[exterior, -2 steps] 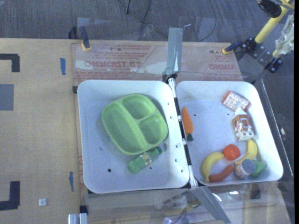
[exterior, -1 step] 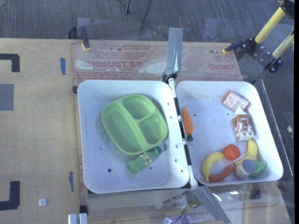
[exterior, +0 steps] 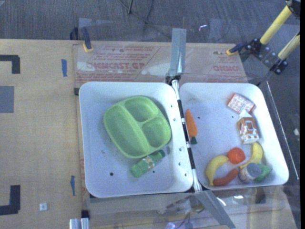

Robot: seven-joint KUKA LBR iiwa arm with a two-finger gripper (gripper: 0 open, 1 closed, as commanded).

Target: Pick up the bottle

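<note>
A small green bottle [exterior: 147,164] with a pale label lies on its side in the left bin [exterior: 95,175]. It rests just in front of the green divided plate [exterior: 137,126], its cap end touching the plate's near right rim.
The right bin [exterior: 209,128] holds a carrot [exterior: 191,124] by its left wall, two small cartons [exterior: 239,103] [exterior: 248,129] at the right, and a cluster at the front right: bananas [exterior: 215,166], a tomato [exterior: 236,155], a red sausage [exterior: 225,177], a can [exterior: 250,172]. A yellow stand [exterior: 274,27] rises behind the bench.
</note>
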